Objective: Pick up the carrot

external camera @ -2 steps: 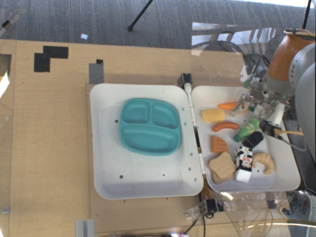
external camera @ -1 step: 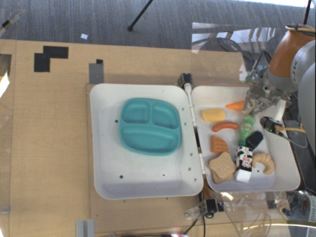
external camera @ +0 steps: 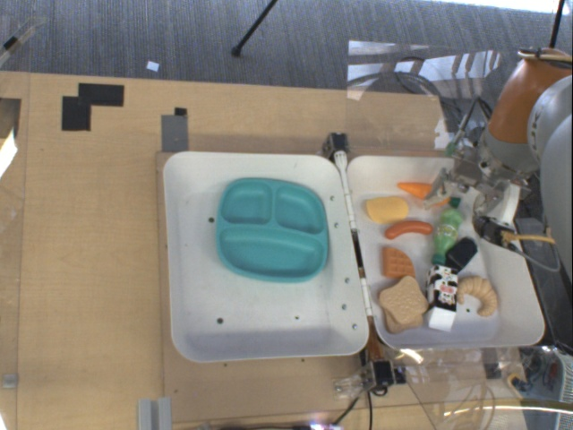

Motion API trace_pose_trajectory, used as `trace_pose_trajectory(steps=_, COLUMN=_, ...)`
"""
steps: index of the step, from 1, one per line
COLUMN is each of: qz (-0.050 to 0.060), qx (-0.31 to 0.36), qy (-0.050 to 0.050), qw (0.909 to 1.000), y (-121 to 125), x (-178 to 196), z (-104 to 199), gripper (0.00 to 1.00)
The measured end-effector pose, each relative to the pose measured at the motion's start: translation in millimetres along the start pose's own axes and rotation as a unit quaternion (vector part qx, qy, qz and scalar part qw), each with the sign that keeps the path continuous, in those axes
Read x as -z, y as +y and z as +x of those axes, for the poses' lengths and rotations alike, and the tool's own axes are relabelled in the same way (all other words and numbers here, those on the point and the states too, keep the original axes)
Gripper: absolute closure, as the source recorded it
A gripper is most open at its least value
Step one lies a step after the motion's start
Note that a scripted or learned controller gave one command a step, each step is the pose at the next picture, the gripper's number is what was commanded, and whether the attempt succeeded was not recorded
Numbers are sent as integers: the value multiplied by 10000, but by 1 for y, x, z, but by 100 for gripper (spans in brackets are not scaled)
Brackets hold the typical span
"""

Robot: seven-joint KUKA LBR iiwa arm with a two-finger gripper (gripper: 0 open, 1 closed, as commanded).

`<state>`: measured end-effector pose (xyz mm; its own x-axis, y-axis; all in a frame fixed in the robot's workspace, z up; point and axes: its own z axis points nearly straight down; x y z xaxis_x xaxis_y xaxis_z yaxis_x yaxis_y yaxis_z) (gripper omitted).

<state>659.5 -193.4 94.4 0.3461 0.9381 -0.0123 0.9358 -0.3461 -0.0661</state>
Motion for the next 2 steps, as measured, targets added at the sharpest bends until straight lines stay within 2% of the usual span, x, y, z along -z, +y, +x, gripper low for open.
trace_pose_trajectory(steps=1, qz=-84, qx=19, qy=21, qw=10000, y=3, x=14, z=3, gripper=100)
trace_pose_trajectory(steps=2, qz=-81, qx=23, qy=20, qw=10000, y=3, x=13, z=3, gripper=0)
